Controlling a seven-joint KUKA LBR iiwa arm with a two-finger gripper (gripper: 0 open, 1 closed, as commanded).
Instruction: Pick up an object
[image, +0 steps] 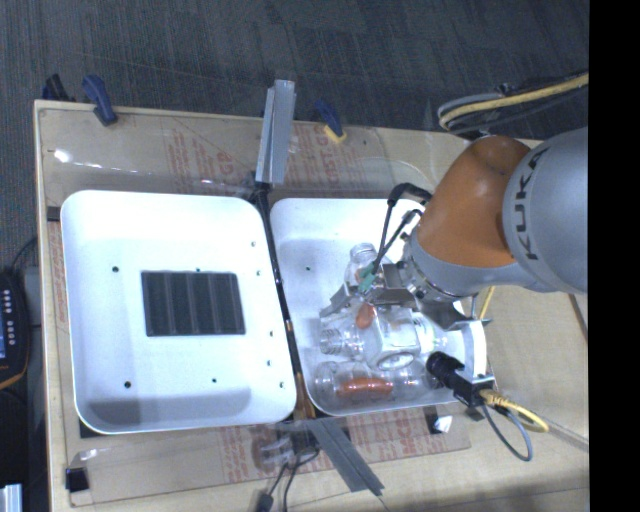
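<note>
Camera view looks down on the bench, with the left bin (100, 300) holding a dark ribbed block (193, 303) near its middle and the right bin (300, 240) holding a heap of clear plastic pieces. The arm (520, 220) reaches in from three o'clock, its orange band over the bin's three o'clock edge, and the gripper (375, 285) sits low over the heap, just at the twelve o'clock side of it. Whether the tool is apart, together or clamped on anything I cannot tell (the wrist body and clear clutter hide the tips).

The likely targets lie close by: a clear bottle (362, 262) at the gripper's eleven o'clock, a small orange piece (365, 316) just at its six o'clock, and a clear tube with a red-orange insert (362, 383) further toward six o'clock along the bin's near wall.

As I judge it, the approach is done and the tool is down among the objects. Nothing appears lifted yet, so a secure grasp and the raise remain.
</note>
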